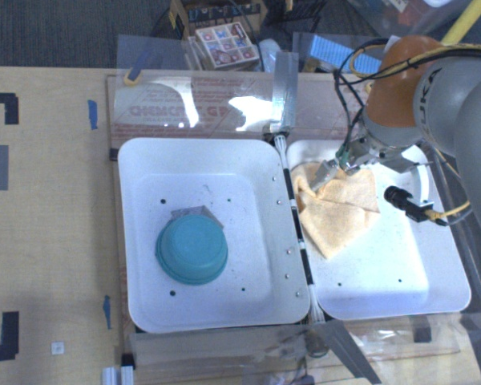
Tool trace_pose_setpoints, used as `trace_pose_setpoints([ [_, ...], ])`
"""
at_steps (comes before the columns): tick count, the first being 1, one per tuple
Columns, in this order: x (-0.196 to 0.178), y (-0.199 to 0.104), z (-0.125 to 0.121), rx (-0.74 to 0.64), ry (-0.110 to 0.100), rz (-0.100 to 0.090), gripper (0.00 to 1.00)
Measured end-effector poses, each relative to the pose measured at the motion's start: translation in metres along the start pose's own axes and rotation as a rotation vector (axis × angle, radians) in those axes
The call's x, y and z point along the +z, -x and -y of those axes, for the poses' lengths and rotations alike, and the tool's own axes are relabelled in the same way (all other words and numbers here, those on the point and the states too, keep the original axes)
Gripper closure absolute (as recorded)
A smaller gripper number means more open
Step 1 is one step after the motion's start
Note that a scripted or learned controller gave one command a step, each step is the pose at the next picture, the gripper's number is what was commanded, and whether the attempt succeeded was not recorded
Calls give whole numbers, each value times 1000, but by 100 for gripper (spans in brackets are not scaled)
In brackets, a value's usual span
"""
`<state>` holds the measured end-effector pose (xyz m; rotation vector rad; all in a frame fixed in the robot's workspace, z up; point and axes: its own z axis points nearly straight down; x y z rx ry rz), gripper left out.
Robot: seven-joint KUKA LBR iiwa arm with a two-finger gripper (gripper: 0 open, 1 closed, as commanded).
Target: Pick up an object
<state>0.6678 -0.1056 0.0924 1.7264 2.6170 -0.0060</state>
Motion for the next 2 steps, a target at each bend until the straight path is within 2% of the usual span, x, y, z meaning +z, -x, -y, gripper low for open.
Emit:
trace_pose_setpoints([
  [1,-12,-1,-3,0,11,1,100],
  [2,-94,-23,-10,-216,6,-3,100],
])
